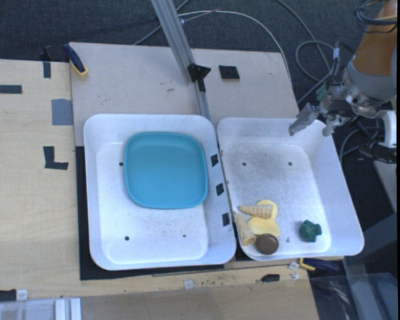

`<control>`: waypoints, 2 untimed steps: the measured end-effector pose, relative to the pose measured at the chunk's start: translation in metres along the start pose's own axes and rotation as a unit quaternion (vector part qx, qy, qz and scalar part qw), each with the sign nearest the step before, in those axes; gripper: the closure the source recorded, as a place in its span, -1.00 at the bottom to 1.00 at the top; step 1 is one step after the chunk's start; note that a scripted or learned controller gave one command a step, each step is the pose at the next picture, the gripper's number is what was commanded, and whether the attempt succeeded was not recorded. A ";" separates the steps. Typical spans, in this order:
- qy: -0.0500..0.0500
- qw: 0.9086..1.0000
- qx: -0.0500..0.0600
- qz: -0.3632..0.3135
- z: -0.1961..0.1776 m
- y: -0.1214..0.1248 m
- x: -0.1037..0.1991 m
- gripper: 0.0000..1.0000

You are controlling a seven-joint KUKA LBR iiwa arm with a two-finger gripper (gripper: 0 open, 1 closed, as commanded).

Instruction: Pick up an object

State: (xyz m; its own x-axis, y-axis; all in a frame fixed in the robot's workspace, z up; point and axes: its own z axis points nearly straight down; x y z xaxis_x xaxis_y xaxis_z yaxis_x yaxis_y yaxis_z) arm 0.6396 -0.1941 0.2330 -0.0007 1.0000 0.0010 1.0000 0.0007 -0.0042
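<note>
End effector (313, 124) is seen at the upper right corner of the right bin (333, 179), over its far rim. Two fingers are spread apart, nothing between them. Grey wrist and orange band of the arm (373, 52) are seen above it, entering from the right, with cables trailing behind.

Right bin: objects are clustered at the near edge, well apart from the end effector. A yellow cone-shaped toy (258, 210) is laid at the near left, touching a pale yellow rounded piece (262, 226) just below it. A brown round object (267, 244) is set against that piece, at the near rim. A small dark green object (311, 230) is placed to the right of the cluster, apart from it. The bin floor is marked with dark speckling.

Left bin (100, 179): a teal square plate (165, 169) is laid flat in the far half.

Tabletop (27, 199): pale wood with dark tape marks at the left. A slanted metal post (177, 35) is noted behind the bins, and a blue-and-yellow tool (75, 60) at the far left corner of the board.
</note>
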 end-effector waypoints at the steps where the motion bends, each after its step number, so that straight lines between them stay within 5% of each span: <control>1: 0.000 1.000 0.001 0.000 0.055 -0.002 -0.010 -1.00; 2: 0.000 1.000 0.000 0.000 0.103 -0.011 -0.011 -1.00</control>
State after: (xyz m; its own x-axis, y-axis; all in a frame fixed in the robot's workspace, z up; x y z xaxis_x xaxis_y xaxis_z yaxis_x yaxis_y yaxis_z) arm 0.6283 -0.2052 0.1305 -0.0004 1.0000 0.0006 1.0000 0.0004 -0.0041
